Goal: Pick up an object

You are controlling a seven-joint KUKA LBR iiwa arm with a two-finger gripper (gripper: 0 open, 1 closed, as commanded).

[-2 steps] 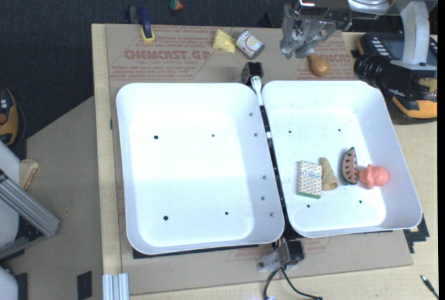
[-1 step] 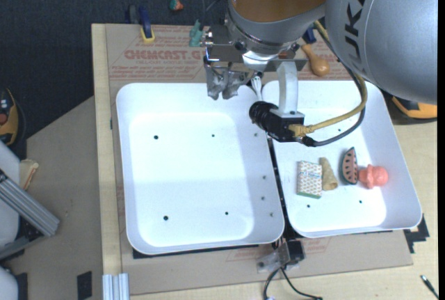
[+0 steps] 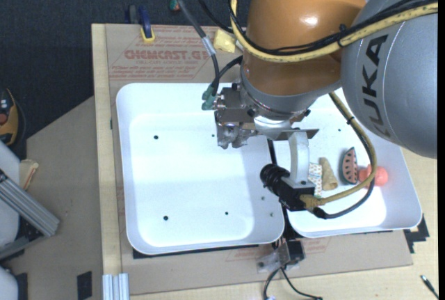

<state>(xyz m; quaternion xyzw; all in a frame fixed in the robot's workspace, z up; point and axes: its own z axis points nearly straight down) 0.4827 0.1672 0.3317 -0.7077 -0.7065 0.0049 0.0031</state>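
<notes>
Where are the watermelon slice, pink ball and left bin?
watermelon slice (image 3: 348, 166): camera view, its red flesh.
pink ball (image 3: 380, 176): camera view, its visible side.
left bin (image 3: 181, 180): camera view, bare floor.

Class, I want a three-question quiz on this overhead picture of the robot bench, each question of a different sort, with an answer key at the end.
1. True or false: the watermelon-slice toy lies in the left bin.
2. Multiple choice: what lies right beside the watermelon-slice toy, on its right? A) a blue cube B) a small pink ball C) a metal spoon
3. Short answer: which bin holds the tan object?

Key
1. False; it lies in the right bin.
2. B
3. The right bin, just left of the watermelon-slice toy.
</notes>
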